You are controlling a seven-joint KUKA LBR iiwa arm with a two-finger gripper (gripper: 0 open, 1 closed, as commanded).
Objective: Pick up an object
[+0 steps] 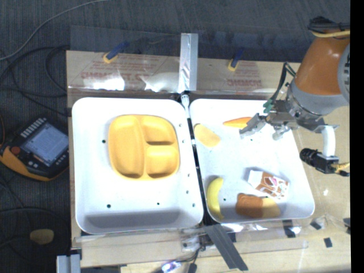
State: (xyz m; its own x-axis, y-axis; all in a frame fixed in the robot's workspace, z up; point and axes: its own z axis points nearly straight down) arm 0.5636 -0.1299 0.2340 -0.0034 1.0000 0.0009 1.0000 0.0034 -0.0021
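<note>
Item: orange carrot-shaped toy [238, 121], upper part of right bin [296, 152], just left of the end effector [265, 127], whose fingers stand apart, empty. Likely light, rigid, slick plastic; grip across its thicker middle.

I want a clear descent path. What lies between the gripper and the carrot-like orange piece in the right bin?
Nothing: in the camera view, the gripper hangs just right of the orange piece, with bare white bin floor between.
</note>
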